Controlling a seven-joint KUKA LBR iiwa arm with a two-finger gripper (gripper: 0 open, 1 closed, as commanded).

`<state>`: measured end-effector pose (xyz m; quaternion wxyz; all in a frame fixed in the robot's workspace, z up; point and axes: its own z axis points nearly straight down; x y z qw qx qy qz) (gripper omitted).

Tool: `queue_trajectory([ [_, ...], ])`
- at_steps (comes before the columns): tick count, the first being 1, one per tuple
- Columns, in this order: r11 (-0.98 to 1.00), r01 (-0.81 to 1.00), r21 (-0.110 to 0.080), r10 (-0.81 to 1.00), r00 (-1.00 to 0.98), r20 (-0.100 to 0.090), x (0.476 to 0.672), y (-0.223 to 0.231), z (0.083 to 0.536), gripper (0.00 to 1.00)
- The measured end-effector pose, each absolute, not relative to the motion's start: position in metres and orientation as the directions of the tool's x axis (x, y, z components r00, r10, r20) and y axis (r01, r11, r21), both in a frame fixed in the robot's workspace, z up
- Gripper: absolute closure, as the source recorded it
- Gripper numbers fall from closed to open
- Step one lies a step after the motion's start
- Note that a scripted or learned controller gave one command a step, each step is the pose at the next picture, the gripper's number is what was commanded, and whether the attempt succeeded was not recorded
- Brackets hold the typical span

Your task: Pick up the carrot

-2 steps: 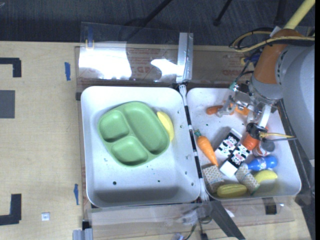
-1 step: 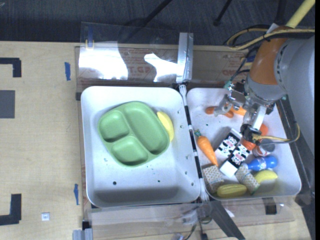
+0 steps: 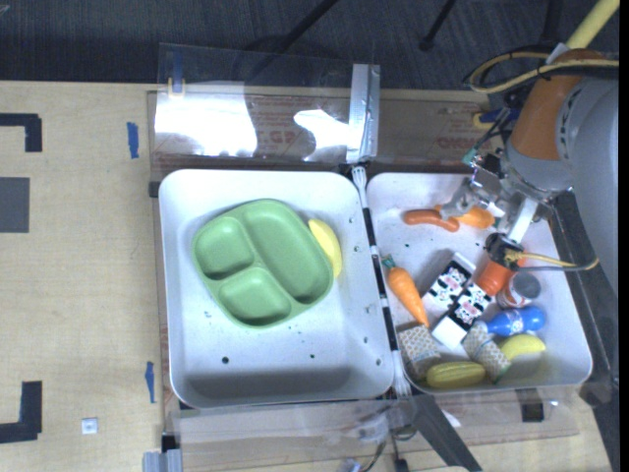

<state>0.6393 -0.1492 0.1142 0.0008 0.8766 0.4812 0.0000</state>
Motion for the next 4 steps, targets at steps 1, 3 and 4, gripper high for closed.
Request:
queue_trajectory([
  [1, -0.409, 0.912, 0.0, 0.912, 0.409, 0.002, 0.619, -0.208, 0.134, 0.0],
  [3, -0.141, 0.99, 0.002, 0.99, 0.141, -0.001, 0.575, -0.218, 0.248, 0.0],
  [4, -0.265, 0.964, -0.001, 0.964, 0.265, 0.0, 0.625, -0.206, 0.155, 0.0],
])
